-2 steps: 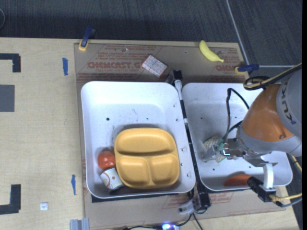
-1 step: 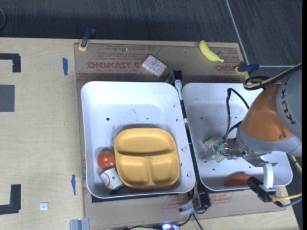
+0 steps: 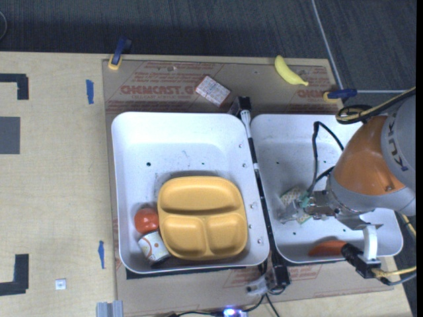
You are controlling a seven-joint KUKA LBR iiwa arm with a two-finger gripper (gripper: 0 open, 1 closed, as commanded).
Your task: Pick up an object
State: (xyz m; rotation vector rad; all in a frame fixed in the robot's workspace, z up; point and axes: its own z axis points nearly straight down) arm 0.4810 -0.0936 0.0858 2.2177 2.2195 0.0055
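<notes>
Pale wooden bench top (image 3: 53, 197) fills the left of the scene, marked with black tape corners and short blue tape strips, and dark grey carpet (image 3: 198, 12) runs along the far side. On the bench lies a brown cardboard sheet with red print (image 3: 165, 88), and on it sit two shallow white plastic bins side by side. The left white bin (image 3: 178, 134) serves as landmark here. Inside it, toward its near edge, rests a yellow plastic divided tray with three compartments (image 3: 201, 215); touching the tray's left side is a round orange-red ball (image 3: 146, 220), and just in front of that ball a small white cup-like object with an orange mark (image 3: 152, 245). Beyond the left bin's far rim, on the cardboard, lies a small pale patterned square block (image 3: 212, 90). Farther right, also beyond the bins, a yellow banana-shaped toy (image 3: 289, 71) sits on the cardboard. Right of the landmark, the right white bin (image 3: 284, 137) holds a crumpled pale greenish wrapper-like object (image 3: 292, 198), and near its front wall a flat orange-red oblong piece (image 3: 328, 247). The two-finger gripper (image 3: 309, 207) of the grey arm with its orange band (image 3: 370, 160) is down in the right bin, just beside the crumpled object; I cannot tell how its claw stands, nor whether it touches that object.
</notes>
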